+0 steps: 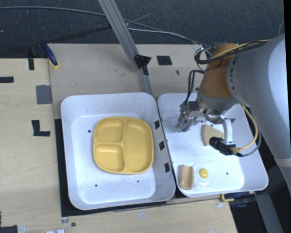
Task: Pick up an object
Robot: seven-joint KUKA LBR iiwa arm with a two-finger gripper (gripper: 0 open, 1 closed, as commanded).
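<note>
The grey arm (260, 78) with its orange band (216, 75) is reaching in from the right of the frame and hanging over the right bin (251, 181). The gripper (185, 123) is sitting low over the upper left part of that bin, close to the wall shared with the left bin (74, 141). Its fingers are pointing down and to the left; whether they are apart or together cannot be told from this angle, and nothing is showing between them.

Three candidate objects are lying in the right bin. A cream, rounded piece (209, 134) is lying just right of the gripper, partly tucked under the wrist and its cabling, near but not between the fingers. A tan, bread-like piece (185, 176) is lying at the lower left of the bin, well below the gripper. Just beside it on the right, a white fried-egg piece with a yellow yolk (202, 174) is lying flat on the bin floor.

In the left bin, a yellow divided plate (123, 144) is lying flat in the centre, three compartments facing up, well apart from the gripper.

A black and yellow cable (244, 142) is looping from the wrist over the right side of the right bin. A grey metal pole (124, 32) is slanting down from the top of the frame to the bench between the two bins.
</note>
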